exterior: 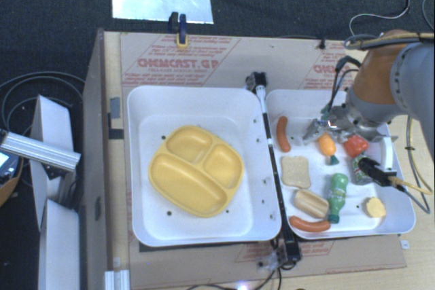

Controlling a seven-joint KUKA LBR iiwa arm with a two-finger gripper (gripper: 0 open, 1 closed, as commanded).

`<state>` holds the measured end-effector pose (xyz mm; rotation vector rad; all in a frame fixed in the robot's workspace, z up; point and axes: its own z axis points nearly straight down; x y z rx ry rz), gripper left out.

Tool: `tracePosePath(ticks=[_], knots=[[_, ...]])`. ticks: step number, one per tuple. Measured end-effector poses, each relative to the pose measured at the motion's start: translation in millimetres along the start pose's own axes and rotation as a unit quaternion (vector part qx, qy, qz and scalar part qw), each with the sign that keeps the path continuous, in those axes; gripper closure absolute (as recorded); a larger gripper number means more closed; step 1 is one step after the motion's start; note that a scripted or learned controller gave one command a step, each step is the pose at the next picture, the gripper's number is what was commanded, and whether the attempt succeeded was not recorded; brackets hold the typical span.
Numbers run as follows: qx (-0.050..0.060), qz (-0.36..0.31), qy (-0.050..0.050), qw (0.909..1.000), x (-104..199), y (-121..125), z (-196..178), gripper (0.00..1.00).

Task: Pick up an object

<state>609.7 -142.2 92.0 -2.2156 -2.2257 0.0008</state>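
Left bin (146, 146) holds 1 yellow tray (196, 170). Right bin (401, 214) carries toy food: sausage (282, 133), bread (296, 172), green bottle (336, 197). Pincer (331, 125) over it, grip unclear.

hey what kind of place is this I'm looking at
Most likely a robotics lab test bench, not a kitchen. A grey arm's gripper hangs over a white bin of toy food, a yellow divided tray lies in the other bin, and loose cables trail over dark carpet.
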Motion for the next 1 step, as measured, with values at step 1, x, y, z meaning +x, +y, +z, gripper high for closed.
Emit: tracePosePath(ticks=[1], knots=[[-0.003, -0.001, -0.001, 1.0, -0.6, 1.6, -11.9, 1.0]])
